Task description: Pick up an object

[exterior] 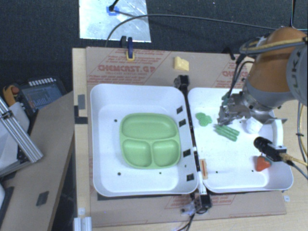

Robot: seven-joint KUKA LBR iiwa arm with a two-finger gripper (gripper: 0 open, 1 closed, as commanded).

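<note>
The claw (225, 120) hangs low over the right bin (231, 179), in its upper half, near the middle of the bin's width. The grey wrist and the orange band above it reach in from the right and cover much of the bin's far right corner. From this slant the claw reads as a dark metal cluster, and I cannot tell how wide it stands or whether it grips anything (its tips merge with the shadow below).

Just under it, toward the near side, lies a green stick (226, 132), long and ridged and laid at a slant across the white floor. Its upper end sits right at the claw's tip; whether the two touch cannot be told. A green lump (203, 119) lies just left of the claw, near the wall shared by the two bins and apart from the stick. A white piece (250, 126) sits to the right of the stick, partly under the wrist. An orange piece (262, 164) rests near the bin's near right corner, well apart from the claw.

The left bin (103, 129) holds a green plate (149, 139) with three sections, lying flat at its centre. Both bins stand on a board (144, 66), where a yellow block (181, 63) lies beyond the bins.
</note>
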